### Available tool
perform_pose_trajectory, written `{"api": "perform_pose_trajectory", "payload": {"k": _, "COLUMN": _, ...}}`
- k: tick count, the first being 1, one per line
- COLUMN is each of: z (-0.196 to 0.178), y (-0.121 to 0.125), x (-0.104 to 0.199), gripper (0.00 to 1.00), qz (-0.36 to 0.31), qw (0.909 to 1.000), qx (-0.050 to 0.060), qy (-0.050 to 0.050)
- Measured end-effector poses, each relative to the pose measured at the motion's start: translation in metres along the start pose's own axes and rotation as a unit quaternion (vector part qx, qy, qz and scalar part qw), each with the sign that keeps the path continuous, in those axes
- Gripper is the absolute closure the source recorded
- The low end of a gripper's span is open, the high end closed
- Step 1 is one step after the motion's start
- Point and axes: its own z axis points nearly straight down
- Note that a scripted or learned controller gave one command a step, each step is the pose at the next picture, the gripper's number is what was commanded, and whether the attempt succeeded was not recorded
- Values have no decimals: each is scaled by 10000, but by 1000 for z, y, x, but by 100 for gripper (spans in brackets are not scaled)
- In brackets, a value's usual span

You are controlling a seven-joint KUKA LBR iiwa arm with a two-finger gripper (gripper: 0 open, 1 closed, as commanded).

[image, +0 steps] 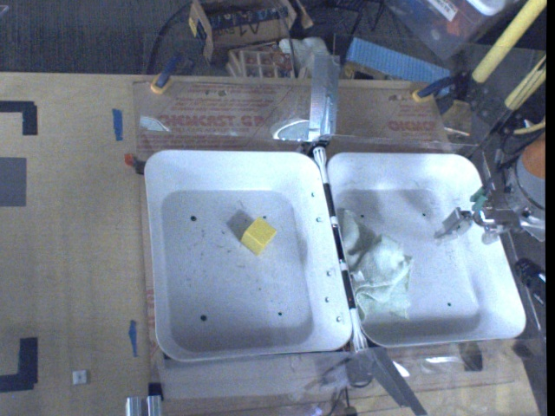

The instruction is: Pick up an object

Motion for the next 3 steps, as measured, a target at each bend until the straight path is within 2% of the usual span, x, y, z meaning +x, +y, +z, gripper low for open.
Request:
{"api": "perform_pose_trajectory", "payload": {"k": 1, "z": -77, "y": -45, "x": 24, "gripper": 0, "qz": 1084, "qw": 9941, "qx": -17, "qy": -13}}
{"api": "perform_pose_trajectory", "payload": {"k": 2, "z": -87, "y": -44, "x": 23, "gripper": 100, "qz": 1092, "qw": 9940, "qx": -32, "qy": -21}}
{"api": "perform_pose_trajectory", "payload": {"k": 3, "z": -201, "y": -44, "x": 76, "gripper": 100, "qz": 279, "qw": 9996, "qx": -19, "qy": -11}}
